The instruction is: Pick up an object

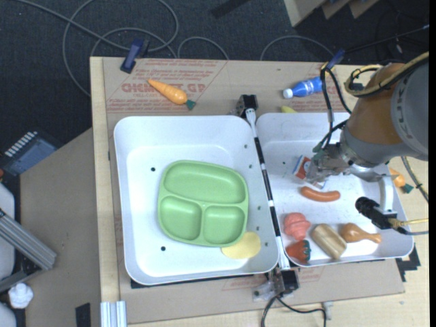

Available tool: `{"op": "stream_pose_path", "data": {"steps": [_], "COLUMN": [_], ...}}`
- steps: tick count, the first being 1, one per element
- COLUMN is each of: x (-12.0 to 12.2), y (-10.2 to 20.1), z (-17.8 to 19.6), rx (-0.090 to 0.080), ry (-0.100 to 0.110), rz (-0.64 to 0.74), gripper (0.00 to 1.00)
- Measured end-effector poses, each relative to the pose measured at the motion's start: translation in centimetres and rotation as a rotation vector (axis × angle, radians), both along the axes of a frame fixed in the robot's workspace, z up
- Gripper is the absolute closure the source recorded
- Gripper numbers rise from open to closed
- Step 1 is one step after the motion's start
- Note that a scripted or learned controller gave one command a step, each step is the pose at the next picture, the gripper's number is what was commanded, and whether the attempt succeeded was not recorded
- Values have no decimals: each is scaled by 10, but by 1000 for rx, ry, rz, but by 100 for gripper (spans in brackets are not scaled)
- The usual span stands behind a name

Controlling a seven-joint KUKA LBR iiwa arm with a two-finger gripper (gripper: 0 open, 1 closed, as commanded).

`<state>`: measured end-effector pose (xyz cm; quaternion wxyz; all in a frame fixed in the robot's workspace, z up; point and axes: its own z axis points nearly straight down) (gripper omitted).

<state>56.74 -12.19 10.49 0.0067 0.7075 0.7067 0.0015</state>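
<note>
My gripper (318,174) is low in the right bin (286,131), near its middle. A small red and blue object (300,167) lies right against its left side; whether it is gripped I cannot tell. Just in front of the gripper lies a red sausage (320,195). Along the bin's front are a pink toy food (295,223), a strawberry (298,251), a bread loaf (328,241) and a chicken drumstick (359,234).
The left bin (136,148) holds a green divided plate (202,201) and a yellow piece (242,247) at its front right. Behind the bins, on the cardboard, lie a carrot (170,90), a blue bottle (304,87) and a blue clip (133,54).
</note>
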Motion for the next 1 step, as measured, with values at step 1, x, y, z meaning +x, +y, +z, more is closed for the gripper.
{"op": "stream_pose_path", "data": {"steps": [1], "x": [0], "y": [0], "z": [0], "rx": [0], "ry": [1], "rz": [0], "gripper": [0]}}
